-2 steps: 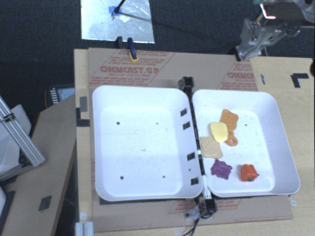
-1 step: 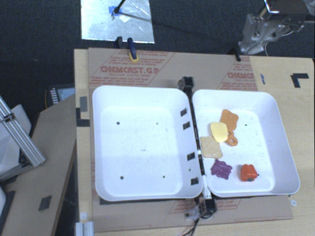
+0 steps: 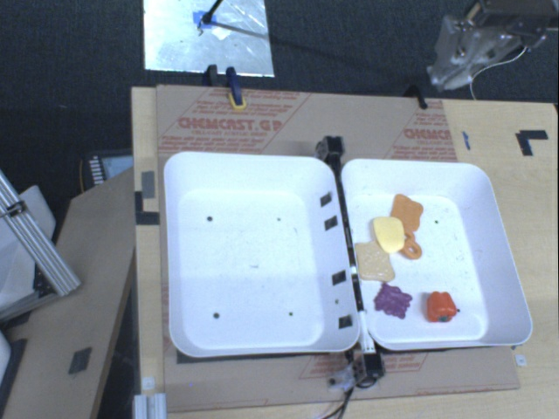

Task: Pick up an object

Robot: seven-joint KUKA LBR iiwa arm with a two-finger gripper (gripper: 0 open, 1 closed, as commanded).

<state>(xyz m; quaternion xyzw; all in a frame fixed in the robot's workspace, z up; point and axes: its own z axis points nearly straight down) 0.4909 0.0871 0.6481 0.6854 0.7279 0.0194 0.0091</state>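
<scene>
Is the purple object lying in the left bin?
No, the purple object lies in the right bin, next to the red-orange object.

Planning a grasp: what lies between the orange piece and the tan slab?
The yellow piece, overlapping both the orange piece and tan slab, in the camera view.

— Top right corner, there's the robot arm (image 3: 489,33): pale grey metal, boxy housing, catching the light.

— Greenish tint along its upper edge, see that?

— I do, though it's blurred; could be glare. Darker block sits beneath it.

— And a thin white cable (image 3: 500,58) loops off the lower side, curling under the body.

— Angled silvery plate on the left flank, smooth, no markings I can read.
</scene>
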